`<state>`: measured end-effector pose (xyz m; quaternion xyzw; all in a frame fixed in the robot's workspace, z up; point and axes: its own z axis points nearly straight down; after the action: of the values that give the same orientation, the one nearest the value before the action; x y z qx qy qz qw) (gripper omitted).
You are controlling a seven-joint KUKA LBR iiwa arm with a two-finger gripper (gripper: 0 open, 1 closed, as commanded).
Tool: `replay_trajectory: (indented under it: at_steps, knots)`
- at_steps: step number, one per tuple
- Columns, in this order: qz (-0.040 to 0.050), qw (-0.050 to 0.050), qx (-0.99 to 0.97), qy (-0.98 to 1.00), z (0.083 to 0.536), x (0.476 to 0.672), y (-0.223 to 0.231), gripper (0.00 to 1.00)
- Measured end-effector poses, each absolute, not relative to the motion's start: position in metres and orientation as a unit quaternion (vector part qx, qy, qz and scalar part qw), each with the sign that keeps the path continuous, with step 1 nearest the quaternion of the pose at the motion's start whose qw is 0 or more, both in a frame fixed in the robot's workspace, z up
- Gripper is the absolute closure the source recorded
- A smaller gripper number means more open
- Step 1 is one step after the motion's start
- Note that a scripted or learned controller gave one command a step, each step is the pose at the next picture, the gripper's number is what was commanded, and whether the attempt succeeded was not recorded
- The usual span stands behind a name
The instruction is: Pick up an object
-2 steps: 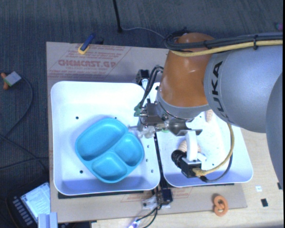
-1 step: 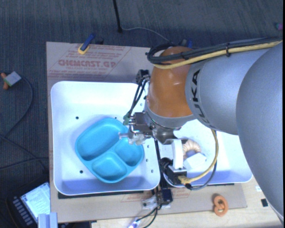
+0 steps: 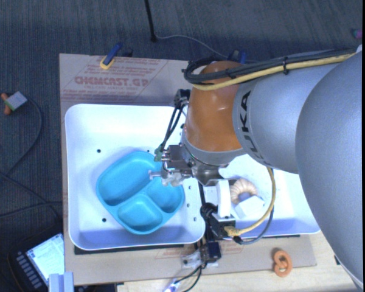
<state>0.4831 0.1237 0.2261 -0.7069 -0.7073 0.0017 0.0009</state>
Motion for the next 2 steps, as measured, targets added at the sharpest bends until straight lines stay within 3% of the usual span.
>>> replay_trajectory:
  at_steps: [1,2]
  knots:
    - [0.0021,0.0,-0.708,-0.707,0.183,0.554,0.055,1.0]
    - [0.0007,-0.001,-0.707,-0.707,0.184,0.616,0.03,1.0]
